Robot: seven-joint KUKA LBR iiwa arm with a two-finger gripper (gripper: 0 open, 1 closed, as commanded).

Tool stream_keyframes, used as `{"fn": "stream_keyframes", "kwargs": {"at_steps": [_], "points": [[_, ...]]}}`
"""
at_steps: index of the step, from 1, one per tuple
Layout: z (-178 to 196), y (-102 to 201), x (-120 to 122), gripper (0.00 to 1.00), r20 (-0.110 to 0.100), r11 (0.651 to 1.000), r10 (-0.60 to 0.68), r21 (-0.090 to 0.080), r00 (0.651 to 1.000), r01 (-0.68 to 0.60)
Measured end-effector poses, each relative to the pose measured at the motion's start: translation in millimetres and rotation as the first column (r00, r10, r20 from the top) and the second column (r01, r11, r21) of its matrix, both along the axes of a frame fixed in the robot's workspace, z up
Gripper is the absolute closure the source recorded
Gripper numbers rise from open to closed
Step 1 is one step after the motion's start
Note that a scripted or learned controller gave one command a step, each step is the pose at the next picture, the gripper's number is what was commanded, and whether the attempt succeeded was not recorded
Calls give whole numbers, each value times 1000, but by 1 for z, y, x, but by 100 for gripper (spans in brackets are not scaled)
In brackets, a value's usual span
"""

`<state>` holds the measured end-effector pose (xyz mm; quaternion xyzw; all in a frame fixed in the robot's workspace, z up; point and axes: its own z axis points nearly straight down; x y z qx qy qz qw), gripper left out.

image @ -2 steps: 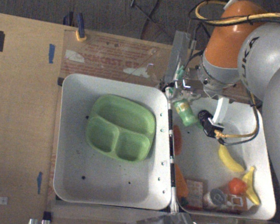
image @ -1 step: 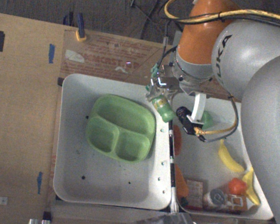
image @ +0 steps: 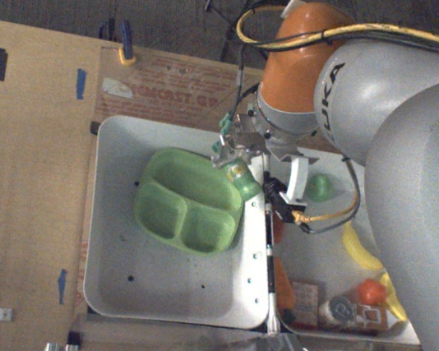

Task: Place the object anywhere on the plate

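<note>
A green divided plate lies in the left white bin, toward its upper right. My gripper hangs over the plate's upper right corner, close to the wall between the two bins. A small rounded green object sits right under the gripper at the plate's right rim. The wrist hides where the two meet, so whether it is gripped is unclear.
The right bin holds a green ball, a yellow banana, a red-orange fruit, an orange piece, a small box and a jar. The arm covers much of that bin.
</note>
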<state>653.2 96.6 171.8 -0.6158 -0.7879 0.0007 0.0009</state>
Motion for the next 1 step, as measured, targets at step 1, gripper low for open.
{"fn": "stream_keyframes", "kwargs": {"at_steps": [1], "points": [[0,0,0,0,1,1000,0,0,1000,0]]}}
